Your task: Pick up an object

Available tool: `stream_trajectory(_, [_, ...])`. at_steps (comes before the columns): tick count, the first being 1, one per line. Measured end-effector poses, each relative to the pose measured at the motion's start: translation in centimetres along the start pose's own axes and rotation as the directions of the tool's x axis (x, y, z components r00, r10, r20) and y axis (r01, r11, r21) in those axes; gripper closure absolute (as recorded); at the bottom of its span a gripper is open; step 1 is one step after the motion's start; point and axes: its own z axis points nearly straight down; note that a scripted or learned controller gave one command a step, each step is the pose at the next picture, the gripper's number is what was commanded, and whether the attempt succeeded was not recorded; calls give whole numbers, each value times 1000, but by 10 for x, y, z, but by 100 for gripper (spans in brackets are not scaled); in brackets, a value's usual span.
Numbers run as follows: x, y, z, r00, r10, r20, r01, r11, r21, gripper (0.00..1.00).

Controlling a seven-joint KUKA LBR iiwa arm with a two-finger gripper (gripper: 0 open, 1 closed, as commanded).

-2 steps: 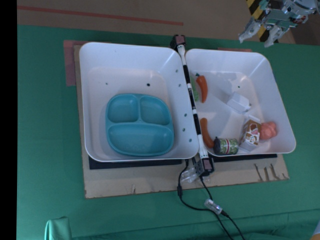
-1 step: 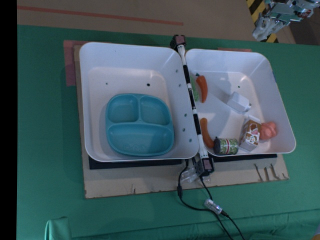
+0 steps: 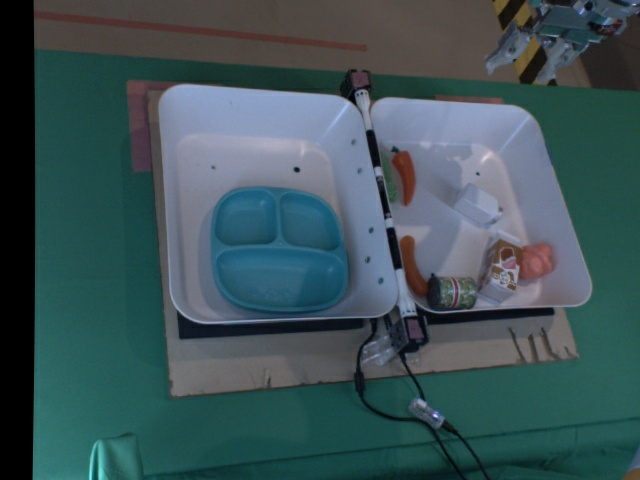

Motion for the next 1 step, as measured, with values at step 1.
stream_trajectory(1, [-1,2,-21,1000,4,5,-4,1000,-16,100])
